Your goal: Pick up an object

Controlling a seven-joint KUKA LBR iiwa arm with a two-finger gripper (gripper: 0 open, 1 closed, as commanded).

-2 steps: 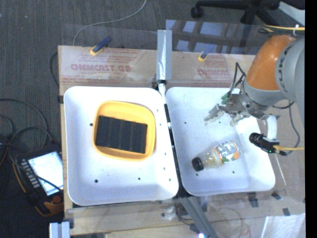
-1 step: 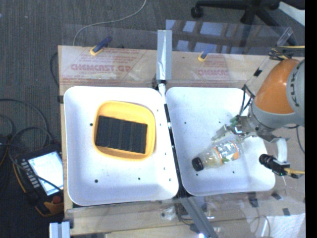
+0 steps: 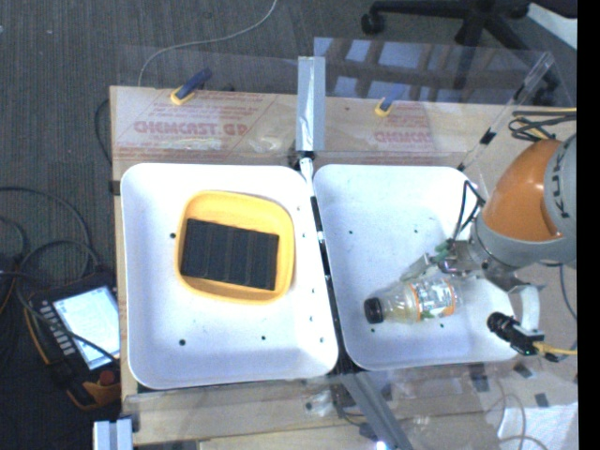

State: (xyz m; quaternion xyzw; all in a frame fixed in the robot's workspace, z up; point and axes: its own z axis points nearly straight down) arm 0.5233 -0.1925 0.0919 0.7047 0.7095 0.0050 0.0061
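Observation:
A clear plastic bottle (image 3: 415, 303) with a black cap lies on its side in the right bin (image 3: 384, 214), near the front edge, cap pointing left. My gripper (image 3: 443, 262) hangs just above the bottle's right end, under the orange band of the arm that comes in from the right. In the left bin (image 3: 150, 345) lies a yellow dish (image 3: 235, 249) with a black slatted block in it.
A low divider runs between the two bins. Cables and a black plug hang off the arm by the right bin's front right corner. A tablet lies on the floor to the left of the bench.

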